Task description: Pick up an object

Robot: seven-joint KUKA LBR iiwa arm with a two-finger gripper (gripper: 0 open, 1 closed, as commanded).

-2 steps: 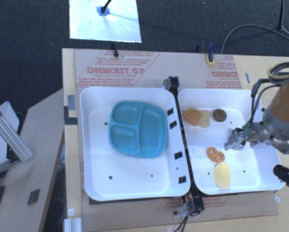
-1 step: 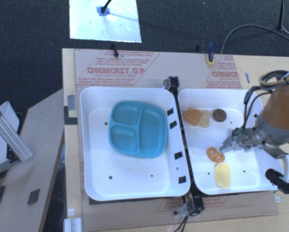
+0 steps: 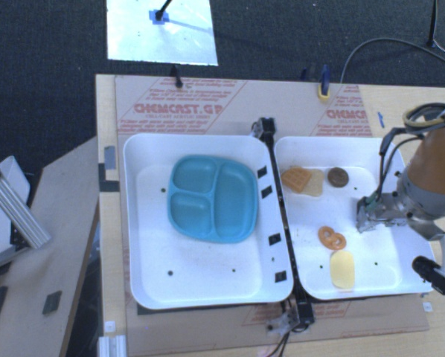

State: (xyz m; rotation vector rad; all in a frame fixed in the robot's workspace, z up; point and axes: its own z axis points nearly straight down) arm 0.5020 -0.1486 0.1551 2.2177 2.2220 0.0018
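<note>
Closest to the camera in the right bin lies a pale yellow piece, oblong, its long axis running from the near rim toward the far one. Just beyond it sits an orange pretzel-shaped piece, and further back a waffle-like piece beside a brown round piece. My gripper hangs low over the same bin, to the right of the pretzel piece and apart from it; how wide it stands I cannot tell. It holds nothing. The left bin carries a blue divided plate. My worry: the yellow piece looks smooth and flat, so closing along its length would likely slip; across it seems safer.
</note>
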